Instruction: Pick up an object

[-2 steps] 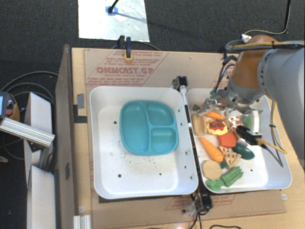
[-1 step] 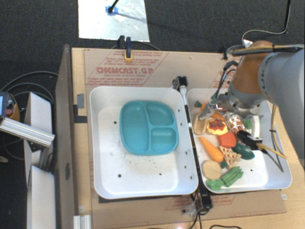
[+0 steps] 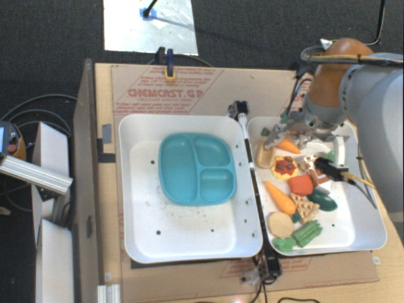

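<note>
My gripper (image 3: 276, 136) hangs low over the far left part of the right bin (image 3: 372, 232), below the arm's orange band (image 3: 328, 74). A small orange carrot piece (image 3: 290, 146) lies just right of it, and a round yellow toy with red toppings (image 3: 285, 166) lies just in front. Further forward in the same bin are a long carrot (image 3: 279, 196), a red-orange block (image 3: 301, 185), a dark green vegetable (image 3: 323, 199), a tan round piece (image 3: 281, 223) and green beans (image 3: 307, 233). Nothing is visibly lifted off the bin floor.
The left bin (image 3: 142, 232) holds a teal divided plate (image 3: 196, 168). A black clamp (image 3: 240, 111) sits at the far end of the ridge between the bins. Cables (image 3: 353, 177) trail over the right bin. Cardboard (image 3: 164, 87) lies under both bins.
</note>
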Robot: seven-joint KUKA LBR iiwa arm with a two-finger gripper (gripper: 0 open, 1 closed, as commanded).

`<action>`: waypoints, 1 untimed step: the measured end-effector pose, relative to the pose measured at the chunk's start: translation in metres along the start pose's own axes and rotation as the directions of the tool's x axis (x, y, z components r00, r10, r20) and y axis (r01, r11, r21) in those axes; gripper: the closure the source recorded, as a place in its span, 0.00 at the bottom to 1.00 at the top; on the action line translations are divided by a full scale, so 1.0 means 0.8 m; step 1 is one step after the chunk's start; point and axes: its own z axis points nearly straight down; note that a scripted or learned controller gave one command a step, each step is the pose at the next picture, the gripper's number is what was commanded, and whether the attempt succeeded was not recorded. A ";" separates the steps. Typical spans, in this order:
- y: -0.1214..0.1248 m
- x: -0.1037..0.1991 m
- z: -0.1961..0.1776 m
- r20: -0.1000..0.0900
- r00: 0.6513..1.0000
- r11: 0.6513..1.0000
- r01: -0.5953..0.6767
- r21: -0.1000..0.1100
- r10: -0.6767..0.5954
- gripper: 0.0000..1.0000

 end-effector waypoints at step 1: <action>-0.022 0.020 0.000 0.009 1.000 1.000 -0.005 -0.023 0.005 0.00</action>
